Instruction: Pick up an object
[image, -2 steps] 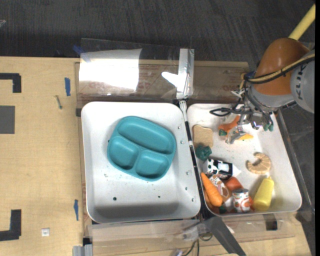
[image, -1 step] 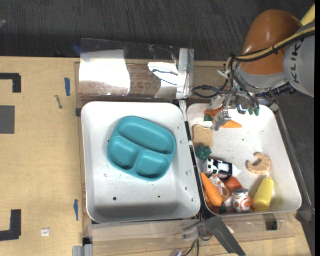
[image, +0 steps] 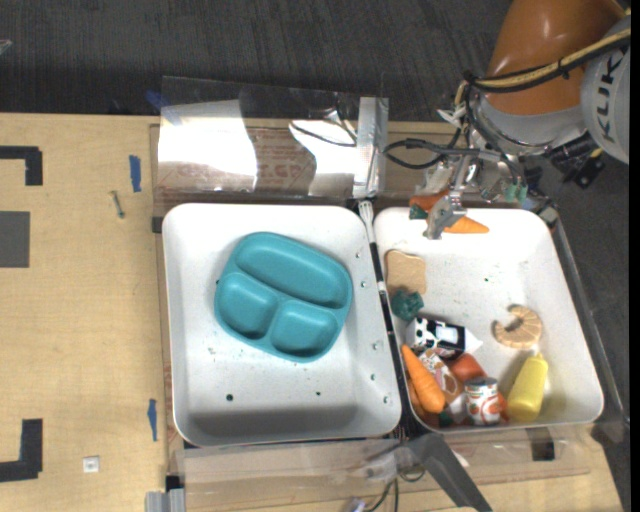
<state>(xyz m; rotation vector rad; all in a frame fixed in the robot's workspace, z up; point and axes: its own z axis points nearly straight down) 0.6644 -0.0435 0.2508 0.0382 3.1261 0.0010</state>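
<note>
An orange piece (image: 466, 225) lies at the far edge of the right bin (image: 575, 290), just beside the gripper (image: 446, 215) poised above it; whether the gripper is wide or narrow cannot be told. The left bin (image: 190, 300) contains a teal divided plate (image: 283, 293).

A single fixed camera looks down at a slant from above the tabletop (image: 70, 300), taking in both white bins: the left bin (image: 190, 390) and the right bin (image: 560, 300). The arm (image: 545, 60) enters from the upper right.
</note>
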